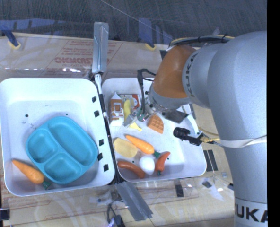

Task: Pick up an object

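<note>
Gripper point(141, 113) low in right bin point(189, 167) at about 11 o'clock, over a yellow piece point(126, 109) and waffle point(155, 124); can't tell its state. Carrot point(140, 144), egg point(147, 164), sausage point(130, 168) toward 6. Left bin point(12, 93): blue tray point(62, 148), second carrot point(28, 171) at 7.

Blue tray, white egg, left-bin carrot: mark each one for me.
blue tray point(60, 148), camera view, on the ridge where its compartments meet
white egg point(146, 164), camera view, middle of the shell
carrot point(28, 171), camera view, middle of the orange body, in the left bin beside the tray
</note>
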{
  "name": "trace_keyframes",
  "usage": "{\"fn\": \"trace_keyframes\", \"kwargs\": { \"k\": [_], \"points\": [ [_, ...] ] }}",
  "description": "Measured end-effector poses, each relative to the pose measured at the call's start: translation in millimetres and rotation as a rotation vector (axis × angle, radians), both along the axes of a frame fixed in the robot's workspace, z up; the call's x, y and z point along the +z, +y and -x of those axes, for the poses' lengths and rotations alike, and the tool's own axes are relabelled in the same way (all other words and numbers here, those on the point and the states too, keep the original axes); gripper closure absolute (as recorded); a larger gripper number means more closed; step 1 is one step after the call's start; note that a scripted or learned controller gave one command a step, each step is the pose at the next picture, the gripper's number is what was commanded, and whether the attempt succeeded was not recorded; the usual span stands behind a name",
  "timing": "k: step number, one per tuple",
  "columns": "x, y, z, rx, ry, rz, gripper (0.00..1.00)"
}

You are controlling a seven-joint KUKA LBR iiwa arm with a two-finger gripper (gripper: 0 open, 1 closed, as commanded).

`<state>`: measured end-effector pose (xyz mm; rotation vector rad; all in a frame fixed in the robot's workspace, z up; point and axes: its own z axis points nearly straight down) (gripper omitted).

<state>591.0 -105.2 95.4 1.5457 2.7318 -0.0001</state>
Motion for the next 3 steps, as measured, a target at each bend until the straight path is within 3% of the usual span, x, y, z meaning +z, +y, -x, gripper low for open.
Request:
{"fn": "trace_keyframes", "kwargs": {
  "k": [1, 2, 3],
  "points": [
    [0, 3, -25, -0.075, 0.003, 0.003, 1.0],
    [102, 36, 8, -0.075, -0.007, -0.002, 1.0],
    [96, 103, -11, -0.213, 0.003, -0.002, 1.0]
  ]
}}
